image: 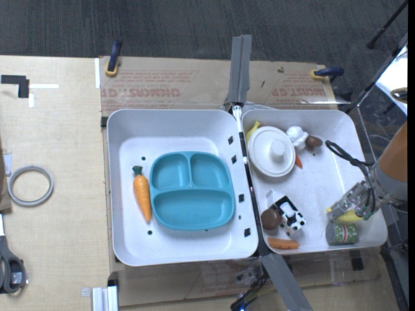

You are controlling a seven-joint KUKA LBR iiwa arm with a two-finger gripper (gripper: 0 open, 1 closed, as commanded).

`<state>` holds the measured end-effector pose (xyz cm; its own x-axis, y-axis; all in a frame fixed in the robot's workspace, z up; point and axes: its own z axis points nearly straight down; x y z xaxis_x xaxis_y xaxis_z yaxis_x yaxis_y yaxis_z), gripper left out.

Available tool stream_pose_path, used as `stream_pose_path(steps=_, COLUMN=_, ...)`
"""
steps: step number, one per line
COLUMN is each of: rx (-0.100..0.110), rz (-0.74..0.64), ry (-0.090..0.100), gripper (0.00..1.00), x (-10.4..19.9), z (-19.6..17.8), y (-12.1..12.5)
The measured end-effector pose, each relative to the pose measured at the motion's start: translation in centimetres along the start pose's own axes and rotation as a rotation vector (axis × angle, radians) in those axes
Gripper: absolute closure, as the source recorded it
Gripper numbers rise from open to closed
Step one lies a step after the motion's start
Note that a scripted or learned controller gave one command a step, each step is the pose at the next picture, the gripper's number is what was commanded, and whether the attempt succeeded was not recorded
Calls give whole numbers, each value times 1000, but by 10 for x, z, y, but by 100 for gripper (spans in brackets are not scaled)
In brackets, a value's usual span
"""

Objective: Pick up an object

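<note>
Now tool (pixel 350 203) just above can (pixel 342 233).

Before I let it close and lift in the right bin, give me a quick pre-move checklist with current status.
1. Hand low in right bin: ok.
2. Hand beside a target, the yellow item above the green can: ok.
3. Item between its fingers: cannot tell.
4. Finger opening: cannot tell.
5. Hand apart from white lid and cow toy: ok.
6. Room from the bin's right wall: not ok, hand sits close to it.

You see a green can (pixel 342 233) lying on its side in the right bin's (pixel 337 173) near right corner.
</note>
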<state>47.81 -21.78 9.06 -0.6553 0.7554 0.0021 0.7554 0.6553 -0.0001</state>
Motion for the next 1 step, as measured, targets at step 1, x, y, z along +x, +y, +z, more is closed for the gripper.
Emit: stream_pose_path(steps=1, rx=0, rz=21, ry=-5, gripper=100, x=33, z=-130, y=74)
